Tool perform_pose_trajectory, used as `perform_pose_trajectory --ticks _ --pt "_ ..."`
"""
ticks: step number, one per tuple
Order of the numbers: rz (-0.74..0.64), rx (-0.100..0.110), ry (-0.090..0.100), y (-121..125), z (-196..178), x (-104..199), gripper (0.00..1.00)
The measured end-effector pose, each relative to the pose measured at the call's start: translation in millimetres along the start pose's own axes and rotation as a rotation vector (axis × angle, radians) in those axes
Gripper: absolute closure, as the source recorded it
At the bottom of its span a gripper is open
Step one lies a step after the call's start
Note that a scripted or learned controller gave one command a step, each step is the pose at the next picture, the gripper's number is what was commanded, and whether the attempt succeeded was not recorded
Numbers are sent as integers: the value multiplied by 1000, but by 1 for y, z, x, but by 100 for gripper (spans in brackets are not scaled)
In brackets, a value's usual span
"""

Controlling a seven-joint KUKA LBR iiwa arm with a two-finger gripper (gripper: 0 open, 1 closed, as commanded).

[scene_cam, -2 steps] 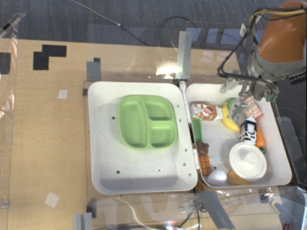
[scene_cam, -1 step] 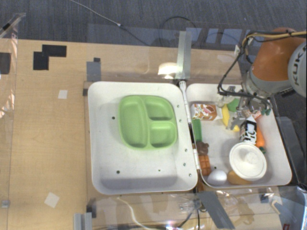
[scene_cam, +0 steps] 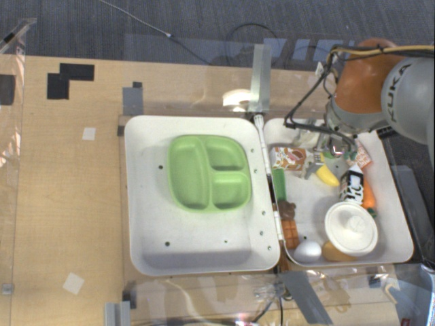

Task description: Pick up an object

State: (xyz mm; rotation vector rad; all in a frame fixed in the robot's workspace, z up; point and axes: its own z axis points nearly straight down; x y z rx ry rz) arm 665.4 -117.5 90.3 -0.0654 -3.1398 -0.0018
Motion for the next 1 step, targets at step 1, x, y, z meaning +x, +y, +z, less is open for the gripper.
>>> perform_pose_trajectory --ticks 1 --pt "176 1 -11 24 3 22 0"
